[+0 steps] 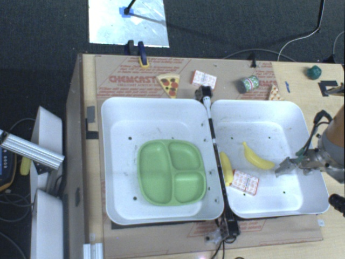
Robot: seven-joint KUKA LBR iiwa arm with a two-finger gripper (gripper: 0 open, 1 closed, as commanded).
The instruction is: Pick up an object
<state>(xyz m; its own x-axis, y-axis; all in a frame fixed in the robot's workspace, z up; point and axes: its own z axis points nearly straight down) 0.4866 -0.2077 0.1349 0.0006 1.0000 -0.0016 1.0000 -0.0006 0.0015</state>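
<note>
The banana (257, 157) lay in the right bin (269, 115), just beside the tool (285, 166), whose grip I couldn't make out. It looked light, smooth and curved, likely plastic; its thick middle seemed the surest place to pinch.

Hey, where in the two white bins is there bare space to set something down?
The right bin is bare along its far side, beyond the banana. The left bin has a bare strip around the green plate. It is crowded near the divider, by the yellow piece and card, and by the end effector.
</note>
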